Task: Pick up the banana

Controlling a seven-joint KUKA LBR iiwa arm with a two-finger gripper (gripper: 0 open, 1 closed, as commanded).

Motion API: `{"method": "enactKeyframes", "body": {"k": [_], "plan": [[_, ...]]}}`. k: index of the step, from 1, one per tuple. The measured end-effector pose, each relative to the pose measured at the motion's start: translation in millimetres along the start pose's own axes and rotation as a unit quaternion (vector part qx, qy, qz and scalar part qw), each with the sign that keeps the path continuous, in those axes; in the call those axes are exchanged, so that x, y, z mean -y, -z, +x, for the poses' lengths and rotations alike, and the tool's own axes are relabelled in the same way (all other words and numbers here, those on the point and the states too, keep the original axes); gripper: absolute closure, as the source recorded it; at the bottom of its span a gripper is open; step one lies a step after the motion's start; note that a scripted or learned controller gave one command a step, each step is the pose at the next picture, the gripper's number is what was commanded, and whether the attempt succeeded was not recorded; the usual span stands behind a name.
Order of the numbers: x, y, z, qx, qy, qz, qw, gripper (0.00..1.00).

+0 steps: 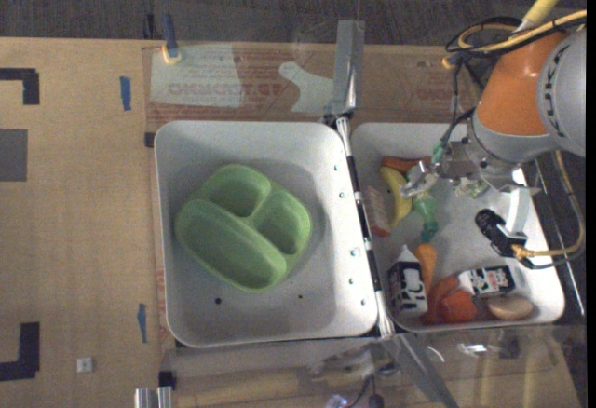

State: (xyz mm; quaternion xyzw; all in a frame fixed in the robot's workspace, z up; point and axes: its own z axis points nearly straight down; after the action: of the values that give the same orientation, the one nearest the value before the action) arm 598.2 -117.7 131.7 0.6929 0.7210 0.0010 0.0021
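Banana (396,195) lies near the right bin's (549,304) left wall, toward its far edge, with the gripper (421,175) just above it, though I cannot tell how its jaws stand. Close across the fruit's narrow width, mid-length, clear of the carrot (426,259). Its long axis runs roughly far-to-near, slightly curved.

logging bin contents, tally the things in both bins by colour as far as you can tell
Green divided plastic tray: 1
Yellow banana: 1
Orange carrot: 1
Black-and-white cartons: 2
Red round item: 1
Tan round item: 1
Total: 7; other small pieces are too cluttered to count.
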Motion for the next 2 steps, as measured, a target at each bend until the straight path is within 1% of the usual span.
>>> {"method": "enactKeyframes", "body": {"k": [1,2], "plan": [[-35.4,-45.7,10.3,0.0,-0.004,0.0,1.0,0.0],[-35.4,-45.8,10.3,0.0,-0.004,0.0,1.0,0.0]]}}
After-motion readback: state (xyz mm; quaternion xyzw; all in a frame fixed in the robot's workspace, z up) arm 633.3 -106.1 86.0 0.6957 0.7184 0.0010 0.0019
